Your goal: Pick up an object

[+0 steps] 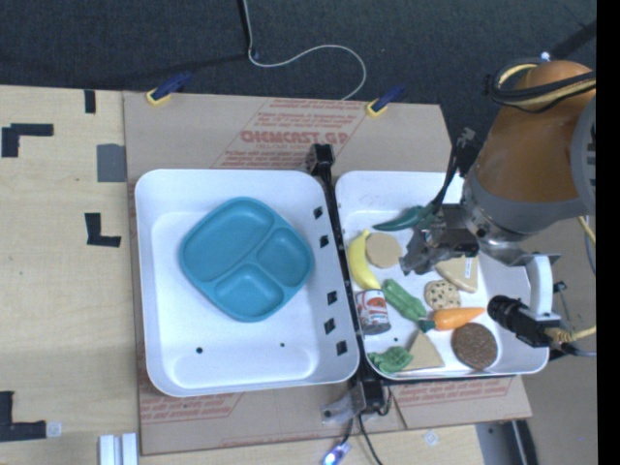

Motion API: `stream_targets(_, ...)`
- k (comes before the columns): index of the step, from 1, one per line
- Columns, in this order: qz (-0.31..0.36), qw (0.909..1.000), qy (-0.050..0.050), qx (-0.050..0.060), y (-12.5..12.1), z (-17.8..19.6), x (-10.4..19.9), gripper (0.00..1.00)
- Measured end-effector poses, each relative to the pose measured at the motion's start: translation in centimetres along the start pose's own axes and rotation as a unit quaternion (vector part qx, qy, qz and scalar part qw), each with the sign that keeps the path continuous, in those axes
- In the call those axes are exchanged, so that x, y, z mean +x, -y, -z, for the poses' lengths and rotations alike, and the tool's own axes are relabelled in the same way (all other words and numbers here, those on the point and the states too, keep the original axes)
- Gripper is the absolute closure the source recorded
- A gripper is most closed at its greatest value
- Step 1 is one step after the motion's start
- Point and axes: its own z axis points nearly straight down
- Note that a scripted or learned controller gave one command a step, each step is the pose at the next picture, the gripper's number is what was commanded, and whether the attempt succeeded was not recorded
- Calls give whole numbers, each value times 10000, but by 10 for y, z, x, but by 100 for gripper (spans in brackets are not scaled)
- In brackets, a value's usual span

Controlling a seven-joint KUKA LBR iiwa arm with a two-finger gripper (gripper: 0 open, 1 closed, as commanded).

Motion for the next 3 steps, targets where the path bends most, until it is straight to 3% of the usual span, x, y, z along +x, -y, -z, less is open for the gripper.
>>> stream_targets(1,25,10000,-6,16,7,-42,79,100)
stream_targets(2,-12,10000,2,-54,5,43,57,100)
stream_targets(3,-9,10000,4,3,6,2,67,100)
